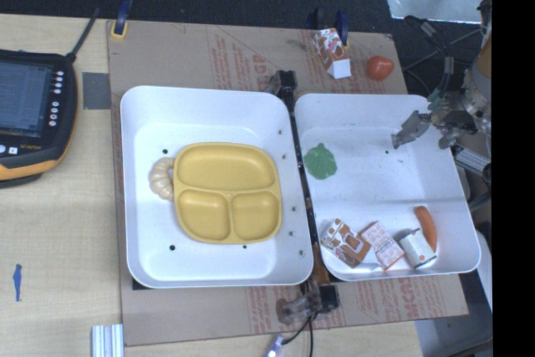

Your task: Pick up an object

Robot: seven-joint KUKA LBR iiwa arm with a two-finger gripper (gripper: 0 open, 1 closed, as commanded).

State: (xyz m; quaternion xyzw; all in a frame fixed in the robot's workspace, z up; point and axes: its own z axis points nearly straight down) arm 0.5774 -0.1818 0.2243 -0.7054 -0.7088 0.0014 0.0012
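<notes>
Red-printed cartons (361, 242), writing unreadable.

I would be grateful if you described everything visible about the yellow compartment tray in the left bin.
The yellow tray looks like matte moulded plastic, a rounded rectangle with three compartments: one wide section along the far side and two smaller ones on the near side. It lies flat, open side up, near the middle of the left bin, turned slightly. Nothing is visible in its compartments. A pale, doughnut-like item sits against its left edge, partly tucked under the rim.

Both white bins (209, 109) look like smooth, slightly glossy plastic. The yellow tray (227, 191) is matt plastic. Brown cardboard (217, 54) underneath looks dull.
</notes>
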